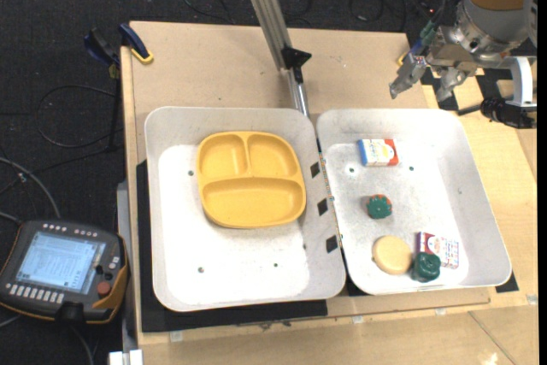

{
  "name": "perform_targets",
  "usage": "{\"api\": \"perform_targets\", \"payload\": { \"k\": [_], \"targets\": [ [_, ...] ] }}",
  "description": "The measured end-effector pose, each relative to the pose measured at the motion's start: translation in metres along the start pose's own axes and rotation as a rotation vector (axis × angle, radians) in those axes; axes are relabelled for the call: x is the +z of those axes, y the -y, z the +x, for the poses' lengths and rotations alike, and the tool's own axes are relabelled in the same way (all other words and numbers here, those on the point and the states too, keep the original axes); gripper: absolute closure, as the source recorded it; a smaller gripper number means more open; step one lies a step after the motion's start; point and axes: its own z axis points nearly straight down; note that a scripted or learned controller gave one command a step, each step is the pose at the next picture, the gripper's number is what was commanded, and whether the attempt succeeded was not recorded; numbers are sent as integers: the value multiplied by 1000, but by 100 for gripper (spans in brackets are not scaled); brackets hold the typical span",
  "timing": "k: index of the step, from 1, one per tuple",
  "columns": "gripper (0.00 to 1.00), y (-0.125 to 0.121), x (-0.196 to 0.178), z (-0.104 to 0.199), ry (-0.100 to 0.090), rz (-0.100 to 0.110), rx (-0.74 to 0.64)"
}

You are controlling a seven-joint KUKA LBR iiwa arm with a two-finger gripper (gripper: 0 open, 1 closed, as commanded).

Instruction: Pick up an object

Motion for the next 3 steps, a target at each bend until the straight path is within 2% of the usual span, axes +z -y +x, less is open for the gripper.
{"api": "perform_targets", "payload": {
  "k": [1,3],
  "targets": [
    [0,0,0,0,0,0,0],
    [0,5,96,-13,0,3,4]
  ]
}}
